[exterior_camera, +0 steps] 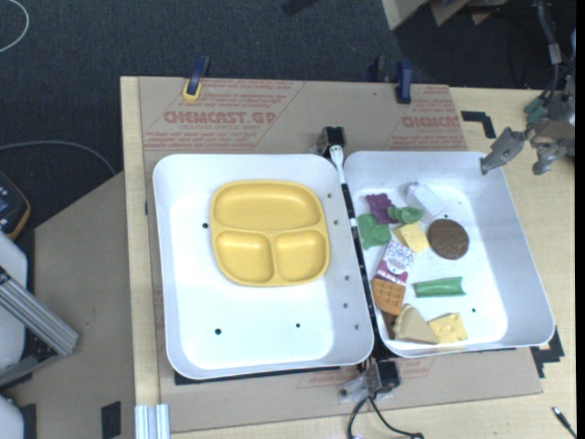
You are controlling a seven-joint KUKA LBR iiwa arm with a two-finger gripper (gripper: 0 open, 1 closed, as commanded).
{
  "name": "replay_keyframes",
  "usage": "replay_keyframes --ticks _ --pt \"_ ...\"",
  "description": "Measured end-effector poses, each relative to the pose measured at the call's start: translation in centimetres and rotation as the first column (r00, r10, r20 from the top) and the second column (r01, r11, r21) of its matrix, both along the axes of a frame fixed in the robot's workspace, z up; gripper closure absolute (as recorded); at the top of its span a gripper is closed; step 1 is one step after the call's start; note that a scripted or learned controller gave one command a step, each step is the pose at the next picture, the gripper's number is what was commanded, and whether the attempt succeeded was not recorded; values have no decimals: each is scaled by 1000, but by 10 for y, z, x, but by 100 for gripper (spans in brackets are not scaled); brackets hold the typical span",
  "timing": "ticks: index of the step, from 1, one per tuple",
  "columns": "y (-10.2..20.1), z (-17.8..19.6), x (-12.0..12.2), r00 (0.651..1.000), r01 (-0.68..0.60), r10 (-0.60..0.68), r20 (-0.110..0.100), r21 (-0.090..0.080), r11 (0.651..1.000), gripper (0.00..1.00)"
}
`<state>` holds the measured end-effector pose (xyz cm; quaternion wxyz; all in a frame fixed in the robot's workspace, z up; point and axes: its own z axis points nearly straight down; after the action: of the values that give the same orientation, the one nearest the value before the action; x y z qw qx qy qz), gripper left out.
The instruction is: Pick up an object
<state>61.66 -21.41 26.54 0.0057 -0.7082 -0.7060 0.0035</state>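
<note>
The right bin [512, 236] holds several toy foods. Among them are a brown round cookie [448, 239], a green pod [439, 287], a pink and white packet [397, 261], a waffle piece [388, 294], a yellow cheese wedge [447, 326], a tan bread slice [414, 326], green leafy pieces [372, 231] and a purple piece [377, 205]. My gripper [515, 161] hangs above the bin's far right corner, well clear of the food. It is open, and nothing sits between its fingers.
A yellow three-compartment plate [271, 231] lies in the left bin [183, 282]. Both bins rest on a cardboard sheet [228, 108] held by clamps [194, 82] at the far edge. A small white object [422, 195] sits near the right bin's back.
</note>
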Motion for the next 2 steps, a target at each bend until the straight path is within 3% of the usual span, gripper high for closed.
replay_keyframes --ticks 1,2 --pt "1 8 2 1000 -3 3 13 -3 1000 0" --pt "-9 -49 0 1000 -2 2 7 -2 1000 0"
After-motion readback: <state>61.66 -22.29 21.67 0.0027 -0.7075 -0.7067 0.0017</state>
